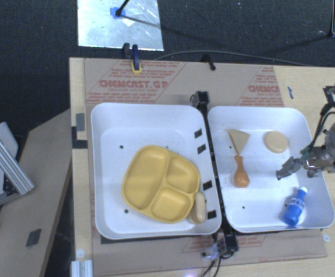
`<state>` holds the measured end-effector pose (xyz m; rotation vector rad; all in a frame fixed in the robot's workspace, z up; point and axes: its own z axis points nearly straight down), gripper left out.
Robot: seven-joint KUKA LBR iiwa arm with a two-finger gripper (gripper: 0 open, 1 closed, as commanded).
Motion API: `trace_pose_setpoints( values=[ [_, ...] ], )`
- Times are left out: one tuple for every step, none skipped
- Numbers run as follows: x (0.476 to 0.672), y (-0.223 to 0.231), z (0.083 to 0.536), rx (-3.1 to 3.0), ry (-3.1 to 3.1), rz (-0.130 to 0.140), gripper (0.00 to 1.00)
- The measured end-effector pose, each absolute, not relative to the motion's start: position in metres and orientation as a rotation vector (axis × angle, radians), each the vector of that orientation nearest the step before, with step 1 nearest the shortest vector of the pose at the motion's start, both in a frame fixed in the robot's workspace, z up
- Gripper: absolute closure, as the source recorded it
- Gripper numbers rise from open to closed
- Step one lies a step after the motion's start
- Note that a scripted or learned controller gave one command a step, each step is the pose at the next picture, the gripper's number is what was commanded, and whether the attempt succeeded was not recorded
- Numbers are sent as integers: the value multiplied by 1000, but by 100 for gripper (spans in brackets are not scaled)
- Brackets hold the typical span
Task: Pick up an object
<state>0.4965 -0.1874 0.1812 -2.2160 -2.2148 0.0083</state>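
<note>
Here, two shallow white plastic bins sat side by side on a bench covered with brown printed cardboard (155, 77). The left bin (115, 126) held a yellow moulded tray with three compartments (160, 183), tilted a little in the view, and a small pale beige rounded piece (198, 208) lay touching the tray's lower right corner, near the black divider between the bins.

The right bin (259, 120) held three loose things. A wooden spatula with a tan triangular blade and an orange-brown rounded handle (240, 161) lay near the bin's left side, blade toward the far wall, handle toward the near wall. A pale cream round disc (276, 142) rested to the right of the blade, apart from it. A small blue plastic bottle with a white cap (293, 207) lay close to the near right corner, cap pointing up and to the right.

The grey arm reached in from the right edge, and its dark two-finger gripper (288, 169) hung over the right bin, between the disc and the bottle and to the right of the spatula handle. Nothing could be seen between its tips, and whether the claw was released or clenched could not be told
</note>
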Motion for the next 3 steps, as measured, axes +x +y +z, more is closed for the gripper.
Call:
trace_pose_setpoints(
  values=[
    [500,-187,187,-2219,-2225,-1,0],
    [505,-185,126,-2219,-2223,0,0],
    [506,-185,82,-2219,-2223,0,0]
  ],
)
